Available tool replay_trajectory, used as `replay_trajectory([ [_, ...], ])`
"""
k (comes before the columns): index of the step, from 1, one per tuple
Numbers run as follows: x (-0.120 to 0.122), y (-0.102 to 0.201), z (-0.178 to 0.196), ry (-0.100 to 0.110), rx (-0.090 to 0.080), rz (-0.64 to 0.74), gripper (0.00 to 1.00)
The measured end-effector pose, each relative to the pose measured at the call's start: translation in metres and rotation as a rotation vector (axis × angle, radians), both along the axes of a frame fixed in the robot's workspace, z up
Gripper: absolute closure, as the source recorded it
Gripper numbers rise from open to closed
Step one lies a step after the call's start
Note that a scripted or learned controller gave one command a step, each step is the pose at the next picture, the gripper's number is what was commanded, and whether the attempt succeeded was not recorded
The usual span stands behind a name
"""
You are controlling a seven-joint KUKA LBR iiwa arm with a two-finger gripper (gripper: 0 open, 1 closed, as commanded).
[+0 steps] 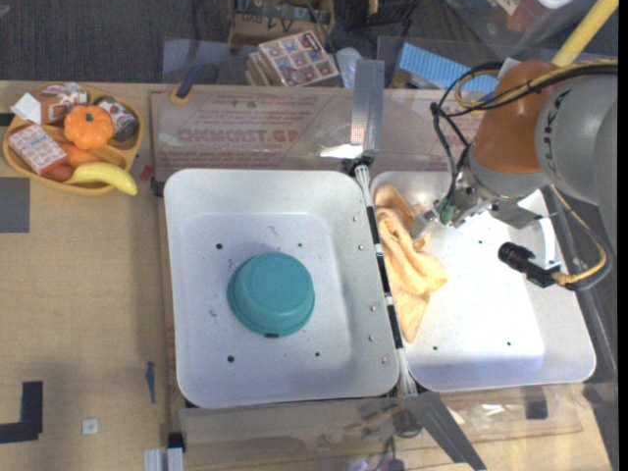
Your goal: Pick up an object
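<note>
The surface (88, 312) was pale wood, and on it my two white bins sat side by side, touching along a shared edge. The left bin (196, 214) held a teal bowl (272, 293) turned upside down near its middle. The right bin (510, 341) held a yellow cloth (407, 263), crumpled and lying along the bin's left wall, from near the far corner down toward the middle. At the far left of the surface stood a yellow dish (69, 155) with toy food in it: a small orange pumpkin (88, 126), a banana (103, 175) at its near rim, and some small boxes. Behind the bins lay a flat brown cardboard sheet (255, 130) with red lettering, and beyond the surface the floor was cluttered with boxes and papers (too jumbled to name). My arm (579, 135) came in from the right, its orange band (515, 116) above the far part of the right bin, black cables looping around it. My tool (442, 212) pointed down and leftward, low over the right bin, just beside the upper end of the yellow cloth. Whether its tips were apart or together I could not tell, nor whether they touched the cloth.
</note>
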State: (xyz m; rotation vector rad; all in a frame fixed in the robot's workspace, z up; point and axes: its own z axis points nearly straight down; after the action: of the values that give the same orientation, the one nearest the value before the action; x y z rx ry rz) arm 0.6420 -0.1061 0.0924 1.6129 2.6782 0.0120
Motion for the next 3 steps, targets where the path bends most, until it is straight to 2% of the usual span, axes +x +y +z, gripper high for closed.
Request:
replay_trajectory([
  [1,-0.039,-0.003,0.000,0.000,0.001,0.030,0.00],
  [2,-0.100,0.001,0.000,-0.001,0.001,-0.018,0.00],
  [3,-0.063,-0.002,-0.001,0.003,0.002,-0.179,0.00],
])
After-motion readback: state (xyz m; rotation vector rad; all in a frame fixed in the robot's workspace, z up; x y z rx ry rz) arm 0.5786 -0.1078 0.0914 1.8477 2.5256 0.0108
